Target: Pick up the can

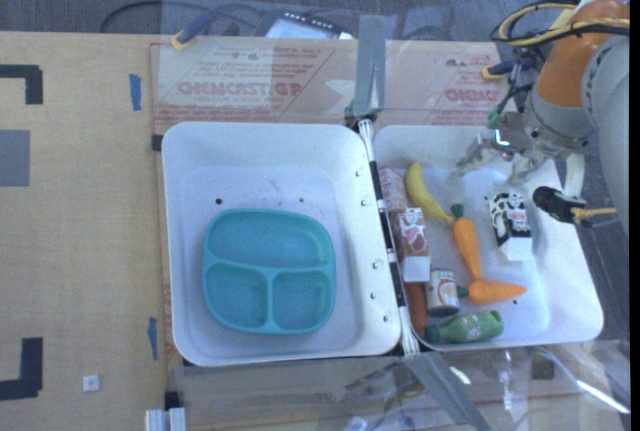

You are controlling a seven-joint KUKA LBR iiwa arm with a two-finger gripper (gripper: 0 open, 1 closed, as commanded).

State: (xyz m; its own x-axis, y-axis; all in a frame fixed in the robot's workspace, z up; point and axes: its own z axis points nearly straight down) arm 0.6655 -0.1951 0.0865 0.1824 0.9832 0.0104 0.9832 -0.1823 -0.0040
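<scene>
- Well, starting at the far left I see the bench [80,219], a pale wooden surface with black marks and small blue tape pieces on it
- Next comes the left bin [190,159], white and shallow, and in it a teal divided plate [268,271] lies flat toward the near side, with three compartments
- Behind both bins I see a sheet of cardboard [260,84] with red print, lying flat
- Where the two bins meet, the right bin [565,309] begins; along its left wall a small brown packet [413,241] lies lengthwise
- Just past the packet's far end, a yellow banana [424,194] lies at a slant
- The can [443,291], the thing I am after, lies on its side near the near-left corner of the right bin, just below the packet and just above a green bottle [466,326] that lies along the near wall
- Right of the can, two orange carrots: one carrot [467,247] runs away from me, the other carrot [495,292] lies crosswise with its end near the can
- Further right, a small black-and-white carton [512,219] sits well apart from the can
- At the far right, the tool [500,157] hangs over the far part of the right bin, above the carton; I cannot tell how its fingers stand, and I see nothing held in it
</scene>
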